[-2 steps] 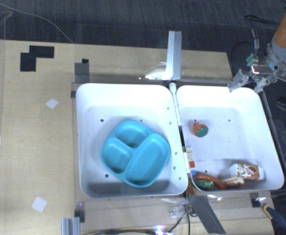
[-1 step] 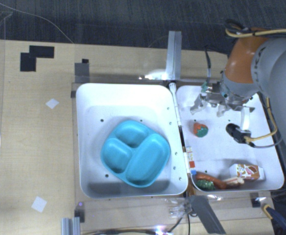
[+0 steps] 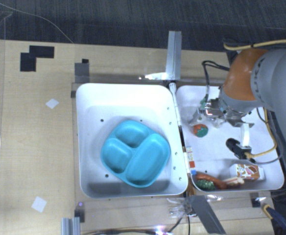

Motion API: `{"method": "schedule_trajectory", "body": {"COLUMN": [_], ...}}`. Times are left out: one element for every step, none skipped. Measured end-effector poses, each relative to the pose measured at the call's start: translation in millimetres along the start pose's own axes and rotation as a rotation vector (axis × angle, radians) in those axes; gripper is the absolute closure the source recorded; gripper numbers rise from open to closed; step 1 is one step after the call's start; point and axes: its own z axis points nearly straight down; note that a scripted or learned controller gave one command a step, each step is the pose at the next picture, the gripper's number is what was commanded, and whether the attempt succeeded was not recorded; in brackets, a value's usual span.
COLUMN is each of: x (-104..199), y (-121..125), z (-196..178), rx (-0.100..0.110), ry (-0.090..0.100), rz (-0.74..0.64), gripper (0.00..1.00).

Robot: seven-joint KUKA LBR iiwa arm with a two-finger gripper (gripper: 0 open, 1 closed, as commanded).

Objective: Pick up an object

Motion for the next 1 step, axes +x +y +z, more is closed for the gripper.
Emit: {"method": "schedule_trajectory", "body": {"x": [0.0], "y": [2.4], "z": [-12.6], "rx": [-0.006], "ry": [-0.001], "rz": [0.0], "gripper": [1.0]}}
